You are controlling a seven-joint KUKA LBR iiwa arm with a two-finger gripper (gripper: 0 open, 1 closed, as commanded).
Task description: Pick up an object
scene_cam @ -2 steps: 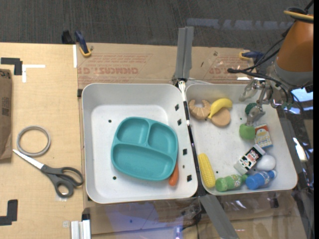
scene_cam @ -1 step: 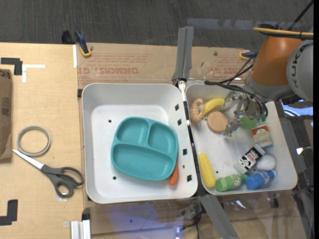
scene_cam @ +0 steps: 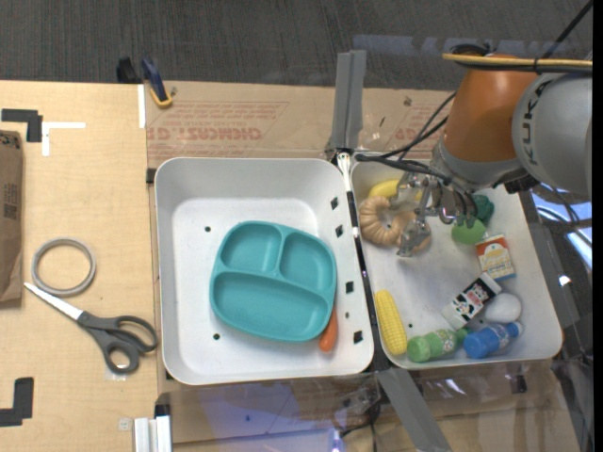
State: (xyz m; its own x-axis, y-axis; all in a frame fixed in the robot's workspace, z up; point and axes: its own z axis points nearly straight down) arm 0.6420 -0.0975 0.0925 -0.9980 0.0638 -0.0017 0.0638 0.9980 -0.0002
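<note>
My gripper (scene_cam: 415, 240) hangs low in the right bin (scene_cam: 532, 347), its metal fingers just right of a tan bagel-like ring (scene_cam: 379, 221) and close to touching it. A yellow piece (scene_cam: 383, 189) lies behind the ring. A green toy (scene_cam: 468, 229) sits to the gripper's right, partly hidden by the wrist. Nearer the front lie a small orange and white carton (scene_cam: 496, 256), a black and white carton (scene_cam: 470, 299), a white egg (scene_cam: 503, 307), a corn cob (scene_cam: 390, 321), a green bottle (scene_cam: 431, 345) and a blue bottle (scene_cam: 487, 339). Nothing shows between the fingers.
The left bin (scene_cam: 179, 196) holds a teal divided plate (scene_cam: 274, 281) with an orange carrot (scene_cam: 328, 331) at its front right edge. On the bench to the left lie scissors (scene_cam: 99, 327) and a tape ring (scene_cam: 63, 265). Cables run from the orange-banded arm (scene_cam: 490, 111).
</note>
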